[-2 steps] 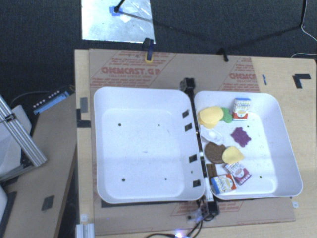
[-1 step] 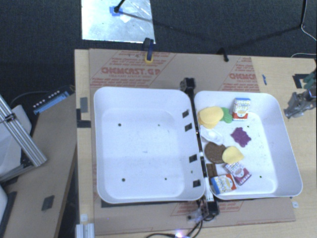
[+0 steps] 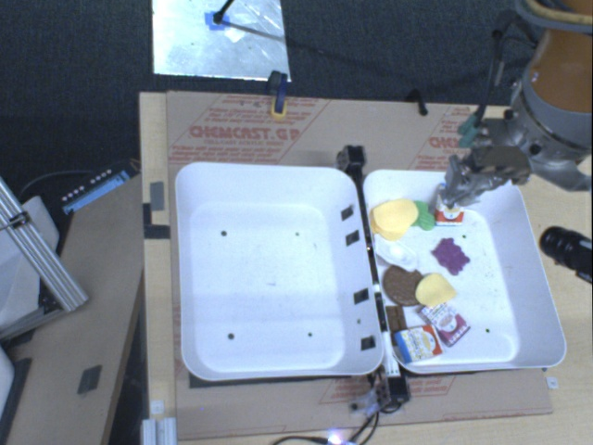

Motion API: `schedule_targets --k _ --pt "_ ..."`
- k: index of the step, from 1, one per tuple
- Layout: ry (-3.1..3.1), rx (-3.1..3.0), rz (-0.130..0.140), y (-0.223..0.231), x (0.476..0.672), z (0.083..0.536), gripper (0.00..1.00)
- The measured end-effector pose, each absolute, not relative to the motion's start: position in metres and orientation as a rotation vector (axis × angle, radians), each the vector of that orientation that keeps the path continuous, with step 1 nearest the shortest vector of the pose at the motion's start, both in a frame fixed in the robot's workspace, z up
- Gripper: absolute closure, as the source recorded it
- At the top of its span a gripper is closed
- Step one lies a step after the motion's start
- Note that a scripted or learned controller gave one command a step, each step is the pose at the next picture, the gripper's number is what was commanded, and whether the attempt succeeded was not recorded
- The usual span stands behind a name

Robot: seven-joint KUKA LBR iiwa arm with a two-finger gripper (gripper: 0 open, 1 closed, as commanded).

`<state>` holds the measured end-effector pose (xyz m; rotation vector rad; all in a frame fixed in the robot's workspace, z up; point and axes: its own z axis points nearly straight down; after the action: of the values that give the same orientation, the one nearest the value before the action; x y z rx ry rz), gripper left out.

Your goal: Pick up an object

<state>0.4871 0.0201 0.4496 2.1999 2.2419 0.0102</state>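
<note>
The right bin (image 3: 519, 276) holds several small items. A yellow round piece (image 3: 394, 217) lies at its upper left, with a green piece (image 3: 425, 216) beside it. A small red and white item (image 3: 450, 214) sits just right of the green one. My gripper (image 3: 452, 197) hangs directly over that red and white item, at the bin's upper part. Lower down lie a purple piece (image 3: 451, 254), a brown disc (image 3: 402, 285), a yellow wedge (image 3: 435, 289), and two small packets (image 3: 431, 334) near the front edge.
The left bin (image 3: 269, 267) stands beside the right one, with a black clip divider (image 3: 371, 267) between them. A silver sheet (image 3: 220, 26) lies behind the bench. A metal frame (image 3: 32, 258) stands at the left.
</note>
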Motion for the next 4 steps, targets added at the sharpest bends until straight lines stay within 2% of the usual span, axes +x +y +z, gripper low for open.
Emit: schedule_targets --k 1,2,3,4 --pt "2.208 2.219 0.012 -0.053 0.487 0.541 1.0" --pt "2.24 2.206 0.003 0.075 0.486 0.511 1.0" --pt "2.238 2.216 -0.016 0.141 0.497 0.376 1.0" --pt "2.238 2.206 0.007 0.241 0.485 0.387 1.0"
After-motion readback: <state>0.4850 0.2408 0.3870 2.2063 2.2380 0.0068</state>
